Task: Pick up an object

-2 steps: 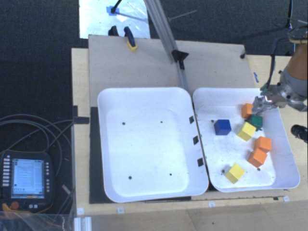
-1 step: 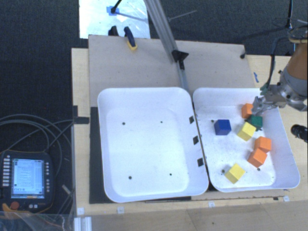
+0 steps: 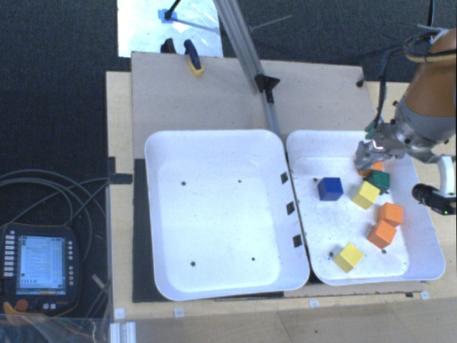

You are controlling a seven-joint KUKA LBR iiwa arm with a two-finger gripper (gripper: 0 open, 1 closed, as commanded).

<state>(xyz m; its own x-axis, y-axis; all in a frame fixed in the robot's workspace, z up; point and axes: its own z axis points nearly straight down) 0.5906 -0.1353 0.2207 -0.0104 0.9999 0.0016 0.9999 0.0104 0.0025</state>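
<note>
The right bin [image 3: 421, 266] holds several small blocks: a blue cube [image 3: 330, 189], a yellow cube [image 3: 366, 194], a second yellow cube [image 3: 349, 256], two orange cubes [image 3: 390, 214] [image 3: 382, 234] and a green block [image 3: 380, 180]. My gripper [image 3: 369, 160] hangs low over the bin's upper right part, right above the green block and a bit of orange [image 3: 368, 170] beside it. The wrist hides the fingertips.
The left bin [image 3: 161, 156] lies beside the right one, with clips [image 3: 291, 207] along the shared edge. A slanted metal pole [image 3: 239, 31] crosses the back of the bench. A teach pendant [image 3: 39, 266] and cables lie on the floor at left.
</note>
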